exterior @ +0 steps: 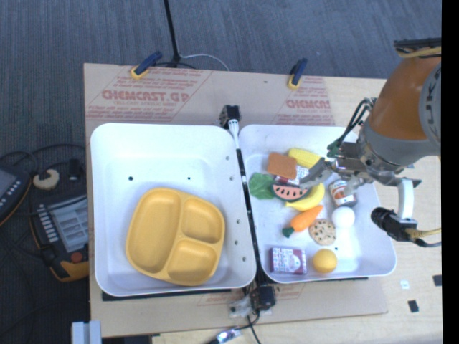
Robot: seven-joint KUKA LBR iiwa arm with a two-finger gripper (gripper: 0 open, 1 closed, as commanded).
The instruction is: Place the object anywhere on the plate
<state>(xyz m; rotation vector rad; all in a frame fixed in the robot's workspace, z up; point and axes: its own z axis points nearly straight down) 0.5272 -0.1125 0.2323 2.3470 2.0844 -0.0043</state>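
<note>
A yellow plate [174, 233] with three compartments lies in the left bin [115, 149]. The right bin [373, 264] holds toy foods: a brown toast [282, 165], corn [303, 155], a green leaf [261, 185], a watermelon slice [288, 190], a banana [308, 199], a carrot [305, 219], a cookie [323, 231], a white egg [343, 217], an orange [325, 261], a small can [338, 191] and a pink box [287, 260]. My gripper [323, 166] hangs low over the right bin, beside the corn and above the banana and can. Nothing visibly sits in it.
The grey arm with its orange band [405, 102] covers the right bin's far right side. A raised divider [242, 185] separates the bins. Two clamps [147, 64] hold the cardboard base at the back. A stand pole [169, 20] rises behind the left bin.
</note>
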